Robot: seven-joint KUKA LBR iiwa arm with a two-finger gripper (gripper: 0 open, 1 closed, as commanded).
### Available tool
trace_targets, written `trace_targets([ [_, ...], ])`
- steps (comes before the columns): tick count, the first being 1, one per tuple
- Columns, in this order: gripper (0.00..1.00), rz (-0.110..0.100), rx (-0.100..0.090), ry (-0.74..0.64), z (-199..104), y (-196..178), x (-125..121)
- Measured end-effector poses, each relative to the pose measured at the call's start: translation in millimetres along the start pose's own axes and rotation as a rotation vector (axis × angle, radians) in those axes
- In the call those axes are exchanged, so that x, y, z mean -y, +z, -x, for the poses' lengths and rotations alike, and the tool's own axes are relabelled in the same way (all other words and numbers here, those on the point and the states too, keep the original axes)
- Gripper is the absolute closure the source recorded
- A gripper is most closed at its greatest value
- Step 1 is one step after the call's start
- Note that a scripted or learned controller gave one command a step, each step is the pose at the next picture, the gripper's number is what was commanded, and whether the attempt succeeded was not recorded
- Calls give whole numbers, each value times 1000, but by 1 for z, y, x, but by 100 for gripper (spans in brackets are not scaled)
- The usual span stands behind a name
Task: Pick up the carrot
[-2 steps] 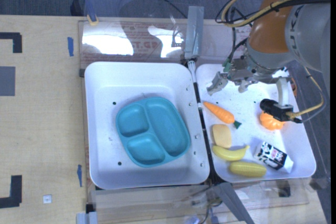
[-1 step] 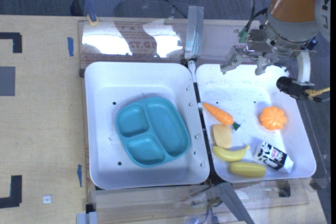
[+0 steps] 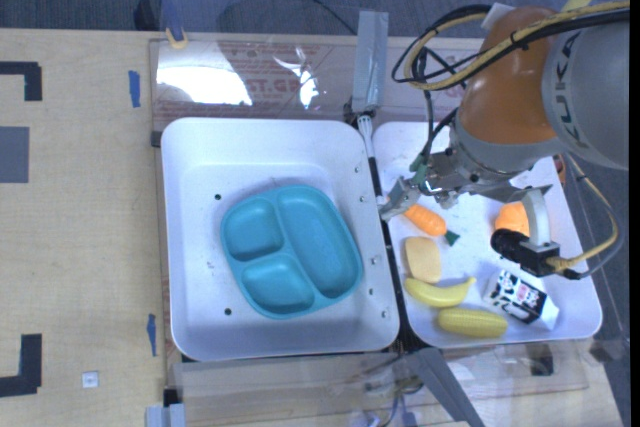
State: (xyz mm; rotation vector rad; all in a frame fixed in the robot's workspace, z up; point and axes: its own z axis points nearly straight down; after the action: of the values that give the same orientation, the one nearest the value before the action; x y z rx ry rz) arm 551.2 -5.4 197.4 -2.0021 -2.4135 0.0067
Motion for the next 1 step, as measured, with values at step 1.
trace_targets([
  [1, 100, 9, 2, 3, 2, -13, -2],
])
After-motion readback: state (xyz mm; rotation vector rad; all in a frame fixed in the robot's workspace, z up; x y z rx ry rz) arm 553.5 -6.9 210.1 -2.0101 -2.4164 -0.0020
